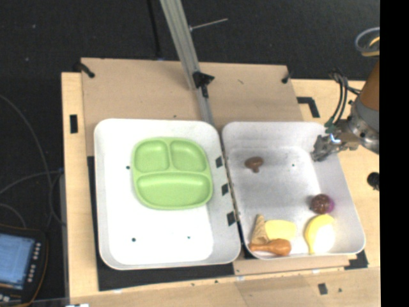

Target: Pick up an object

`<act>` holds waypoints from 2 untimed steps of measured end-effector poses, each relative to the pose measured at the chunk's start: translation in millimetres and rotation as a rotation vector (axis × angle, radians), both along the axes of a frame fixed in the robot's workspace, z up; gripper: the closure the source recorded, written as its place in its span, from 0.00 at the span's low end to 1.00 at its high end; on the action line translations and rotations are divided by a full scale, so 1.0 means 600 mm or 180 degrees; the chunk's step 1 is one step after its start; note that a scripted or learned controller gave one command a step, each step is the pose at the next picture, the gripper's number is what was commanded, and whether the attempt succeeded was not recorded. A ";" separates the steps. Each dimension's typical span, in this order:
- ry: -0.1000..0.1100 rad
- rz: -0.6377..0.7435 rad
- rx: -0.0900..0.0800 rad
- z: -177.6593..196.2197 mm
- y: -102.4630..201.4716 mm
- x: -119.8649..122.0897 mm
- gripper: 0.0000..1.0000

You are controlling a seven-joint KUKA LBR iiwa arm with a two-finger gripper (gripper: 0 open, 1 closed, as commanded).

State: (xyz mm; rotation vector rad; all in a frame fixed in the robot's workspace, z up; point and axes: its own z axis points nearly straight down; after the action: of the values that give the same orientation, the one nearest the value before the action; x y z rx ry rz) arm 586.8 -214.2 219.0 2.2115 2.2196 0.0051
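Over right bin's [281, 136] top-right edge we see gripper [321, 147], nothing visibly held; finger state unclear, view too small. Brown obj [254, 164], purple obj [321, 203] lie inside.

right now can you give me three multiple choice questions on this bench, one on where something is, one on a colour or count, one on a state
1. Where does the green divided plate lie?
A. in the left bin
B. in the right bin
C. on the bare bench

2. How many compartments does the plate have?
A. two
B. three
C. five

3. How does the gripper stand to the small brown item in the right bin?
A. it holds it between its fingers
B. it presses on top of it
C. it is apart from it, over the bin's far right corner

Answers:
1. A, the plate rests inside the left bin, toward its far side.
2. B, two small compartments sit above one long one.
3. C, the brown item lies alone on the bin floor, with bare floor between it and the gripper.
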 end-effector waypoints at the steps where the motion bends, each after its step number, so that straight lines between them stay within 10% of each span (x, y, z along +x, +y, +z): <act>1: 0.0016 0.0005 0.0007 0.021 -0.002 0.001 1.00; 2: 0.0017 0.0013 0.0013 0.039 0.093 0.015 1.00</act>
State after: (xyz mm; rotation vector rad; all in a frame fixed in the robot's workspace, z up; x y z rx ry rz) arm 595.6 -158.6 242.4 2.2115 2.2288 0.0038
